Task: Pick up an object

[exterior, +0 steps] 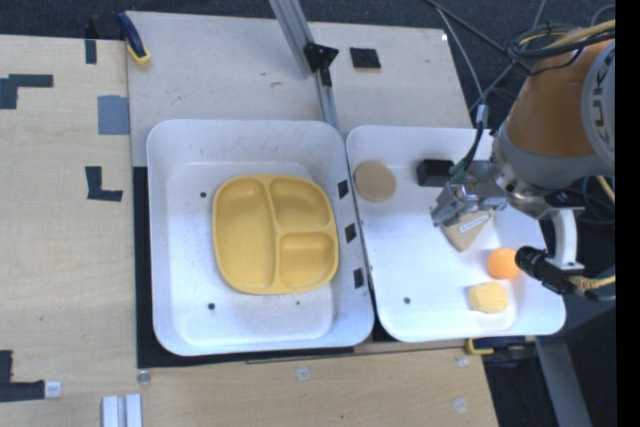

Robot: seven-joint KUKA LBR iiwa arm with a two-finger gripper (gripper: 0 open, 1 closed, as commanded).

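I can read part of the dark lettering on the arm's (565, 105) grey casing at the frame's right edge: it looks like "KU", and the rest is cut off. Nothing else carries writing I can make out.

The arm comes in from the right, its orange band bulking over the right bin (420, 310), wrist angled down and to the left. The claw (462, 212) sits low over the middle of that bin, right above a pale tan block (467, 233). I cannot tell whether it is spread, pressed together or pinching the block; the wrist hides most of it. The block's top is covered as well, so its shape is unclear.

In the same bin, a tan disc (375, 182) lies near the left wall, an orange ball (502, 263) sits just right of the block, and a yellow lump (488, 297) lies below the ball. The left bin (170, 215) holds a yellow divided tray (275, 234) with three compartments. Both bins rest on the counter (220, 65).
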